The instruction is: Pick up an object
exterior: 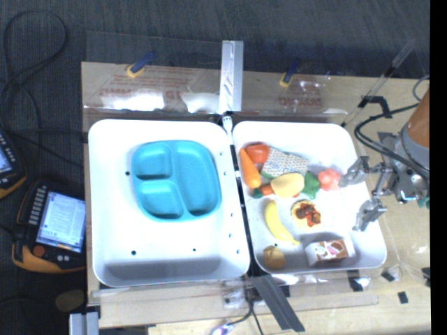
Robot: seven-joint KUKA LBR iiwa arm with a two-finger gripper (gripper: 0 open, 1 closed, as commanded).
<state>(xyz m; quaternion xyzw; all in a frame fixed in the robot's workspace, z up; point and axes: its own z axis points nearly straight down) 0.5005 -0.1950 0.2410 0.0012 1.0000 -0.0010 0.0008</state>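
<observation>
A yellow banana [278, 223] is lying at the lower middle of the right bin [349, 139], among a carrot [249, 167], a pink ball [329, 179] and a small box [327, 251]. The gripper [364, 192] is hovering at the frame's right, fingers spread apart, clasping nothing, its arm cut off. A blue divided tray [174, 179] is sitting in the left bin [112, 145].

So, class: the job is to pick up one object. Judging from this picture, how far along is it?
Done: the gripper has reached the right bin, at its right side. In hand: nothing sits between its spread fingers. Left: everything. The banana, carrot and small box all lie in the bin, and the blue tray sits in the left bin.
</observation>
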